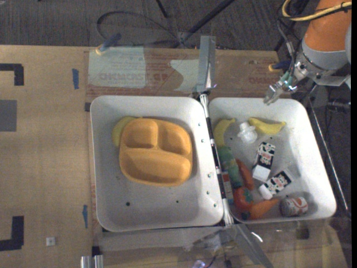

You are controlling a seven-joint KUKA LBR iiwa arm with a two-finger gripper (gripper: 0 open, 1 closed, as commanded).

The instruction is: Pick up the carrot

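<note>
The fixed overhead camera looks down at a slant on 2 shallow white plastic bins set side by side on a brown bench. The left bin [106, 205] holds an orange moulded plastic tray with 3 compartments [156, 151], flipped or lying flat near the middle, with a yellow rounded piece [119, 128] poking out from under its upper left edge. The right bin [315, 155] holds the clutter, heaped mostly toward its left wall and near corner as if tipped in loose. The orange tapered toy carrot [263, 206] lies on its side near the front of that bin, its thick end against a red-and-orange toy [243, 197] and its tip pointing toward a small red-and-white printed can [294, 205] just beside it. 2 black-and-white cow-patterned cartons [266, 155] lie above it, with a yellow banana [266, 125] and a white bottle-shaped toy [246, 131] further back. The grey arm's gripper [274, 95] hangs over the bin's far rim, well apart from the carrot and holding nothing; whether its tips are spread or together cannot be told at this size. Judging by that, the approach has not yet begun, and the crowded neighbours leave little room beside the carrot.
</note>
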